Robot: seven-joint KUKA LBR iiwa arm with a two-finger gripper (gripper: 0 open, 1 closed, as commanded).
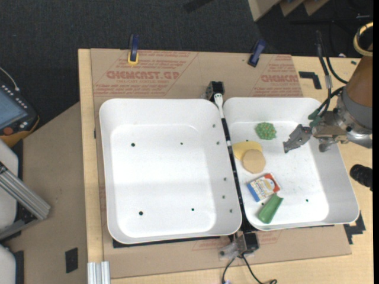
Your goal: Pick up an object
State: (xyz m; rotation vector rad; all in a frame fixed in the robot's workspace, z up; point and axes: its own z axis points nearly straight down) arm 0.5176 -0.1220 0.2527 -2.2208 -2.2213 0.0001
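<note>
Two shallow white plastic bins sit side by side on a brown cardboard sheet (177,70) printed with red lettering. Left bin (118,117): smooth floor with small dark dots. Right bin (337,209): five objects grouped toward its left wall. A bumpy green ball (266,130) lies nearest the far edge; a pale yellow piece (243,151) touches a round tan disc (254,161) beside the dividing wall; a flat white packet (263,186) with blue and red print lies just above a smooth green cylinder (269,209), tilted, near the front edge. Gripper (294,141): above the right bin, right of the green ball and apart from it, fingers parted, nothing between them
</note>
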